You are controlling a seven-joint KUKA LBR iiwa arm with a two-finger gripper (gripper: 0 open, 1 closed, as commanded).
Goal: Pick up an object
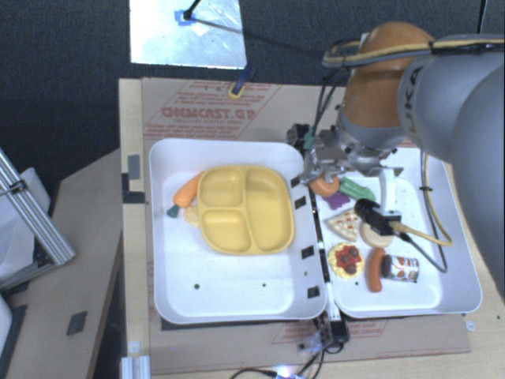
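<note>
My gripper hangs over the far left corner of the right bin, right by the divider between the two bins. Directly beneath it lies an orange toy food piece; whether the gripper touches it I cannot tell. Beside that piece are a green piece and a purple piece. Nearer the front lie a pizza slice, a pale round piece, a small yellow dish with red topping, a sausage and a red can.
The left bin holds a yellow divided plate with a carrot at its left edge. Cardboard lies under both bins. The grey arm looms over the right bin's far side.
</note>
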